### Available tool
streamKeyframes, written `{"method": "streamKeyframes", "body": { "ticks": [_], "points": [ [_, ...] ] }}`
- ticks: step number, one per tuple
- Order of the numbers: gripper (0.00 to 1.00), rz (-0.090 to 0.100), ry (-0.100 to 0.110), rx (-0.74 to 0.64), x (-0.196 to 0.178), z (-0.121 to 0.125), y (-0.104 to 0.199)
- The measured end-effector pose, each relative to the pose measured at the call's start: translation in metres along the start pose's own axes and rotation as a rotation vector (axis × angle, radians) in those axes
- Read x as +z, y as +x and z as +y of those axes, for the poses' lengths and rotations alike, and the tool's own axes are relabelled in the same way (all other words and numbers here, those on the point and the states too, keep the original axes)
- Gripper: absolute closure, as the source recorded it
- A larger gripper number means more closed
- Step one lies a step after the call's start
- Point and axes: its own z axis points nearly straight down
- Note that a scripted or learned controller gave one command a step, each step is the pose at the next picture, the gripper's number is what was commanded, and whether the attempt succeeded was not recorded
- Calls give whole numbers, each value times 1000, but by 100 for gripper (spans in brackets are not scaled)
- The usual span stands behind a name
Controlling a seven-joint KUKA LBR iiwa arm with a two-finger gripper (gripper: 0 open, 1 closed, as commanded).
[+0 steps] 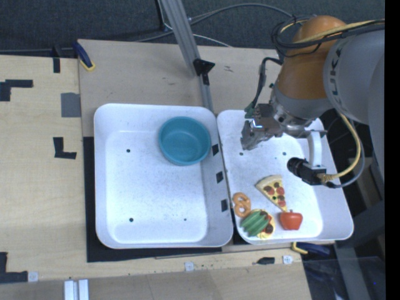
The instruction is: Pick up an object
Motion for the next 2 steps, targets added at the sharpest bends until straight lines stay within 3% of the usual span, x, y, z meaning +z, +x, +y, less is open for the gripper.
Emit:
{"method": "streamKeyframes", "body": {
  "ticks": [2],
  "points": [
    [100, 0, -1, -1, -6, -27, 111]
  ]
}}
